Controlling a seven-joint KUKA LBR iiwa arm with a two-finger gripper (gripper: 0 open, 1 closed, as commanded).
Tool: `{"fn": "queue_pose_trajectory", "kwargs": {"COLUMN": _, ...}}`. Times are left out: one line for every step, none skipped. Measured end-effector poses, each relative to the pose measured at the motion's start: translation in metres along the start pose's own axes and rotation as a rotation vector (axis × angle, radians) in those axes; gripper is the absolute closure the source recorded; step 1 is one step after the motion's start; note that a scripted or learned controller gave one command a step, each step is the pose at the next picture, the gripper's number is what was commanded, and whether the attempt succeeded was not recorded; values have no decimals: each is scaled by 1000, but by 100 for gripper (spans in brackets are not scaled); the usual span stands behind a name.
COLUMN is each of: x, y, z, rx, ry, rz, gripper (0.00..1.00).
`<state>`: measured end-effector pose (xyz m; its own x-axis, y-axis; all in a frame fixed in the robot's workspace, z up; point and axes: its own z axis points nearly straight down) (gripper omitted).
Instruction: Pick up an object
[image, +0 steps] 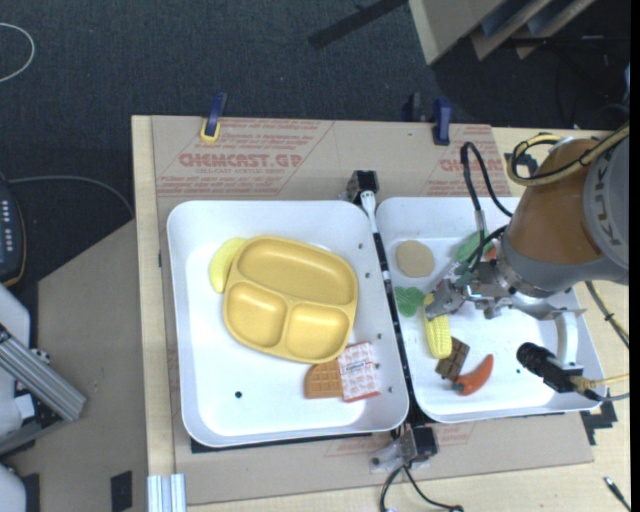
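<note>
Camera view looks down at a slant on a counter covered with printed brown board, bearing two shallow white bins side by side. Largest is the left bin, and next to it at 3 o'clock is the right bin. A grey arm with an orange band reaches in from 3 o'clock over the right bin, its gripper low near that bin's middle. I cannot tell how far apart the jaws are or whether anything is between them.

Filling the middle of the left bin is a yellow divided plate. At 5 o'clock from it lie a brown waffle and a small white and red packet, touching each other.

In the right bin, a tan round disc lies at 11 o'clock. Green toy pieces sit just beside the gripper. At 6 o'clock from it are a yellow corn cob, a brown block and a red chilli, close together.
</note>
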<state>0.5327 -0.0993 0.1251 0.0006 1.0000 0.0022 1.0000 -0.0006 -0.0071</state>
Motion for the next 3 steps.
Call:
{"fn": "queue_pose_trajectory", "kwargs": {"x": 1, "y": -1, "z": 43, "rx": -1, "ry": 0, "rz": 0, "gripper": 0}}
{"fn": "queue_pose_trajectory", "kwargs": {"x": 0, "y": 0, "z": 30, "rx": -7, "ry": -2, "rz": 1, "gripper": 100}}
{"fn": "queue_pose_trajectory", "kwargs": {"x": -2, "y": 3, "z": -33, "rx": -13, "ry": -4, "rz": -1, "gripper": 100}}
